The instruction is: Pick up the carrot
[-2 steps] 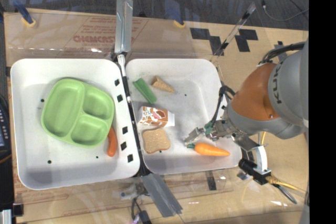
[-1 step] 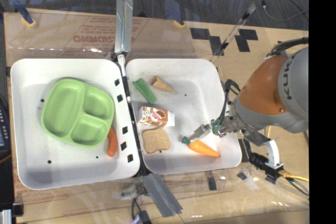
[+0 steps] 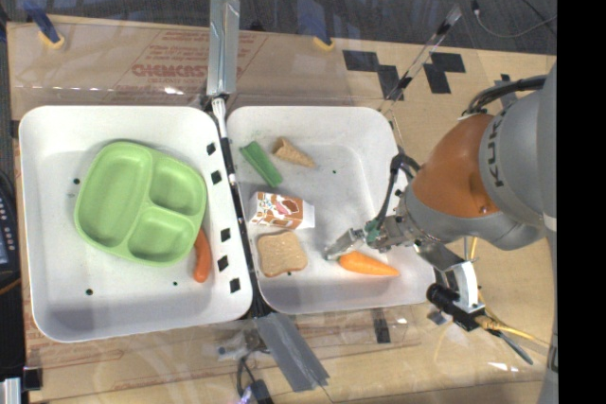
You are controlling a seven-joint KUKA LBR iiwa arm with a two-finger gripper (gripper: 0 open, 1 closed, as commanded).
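Just beside carrot (image 3: 368,265), claw (image 3: 347,245), near bin rim (image 3: 331,307).

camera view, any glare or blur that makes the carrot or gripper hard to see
Camera view: light is even and soft, the carrot sharp and bright orange against the right bin; the gripper is small, dark and slightly soft, so its finger state is unclear; faint reflections streak the clear sheeting behind the bins; mild shadow lies under the green divided plate.

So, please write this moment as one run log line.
gripper: beside orange carrot | carrot: lying in right white bin | not lifted
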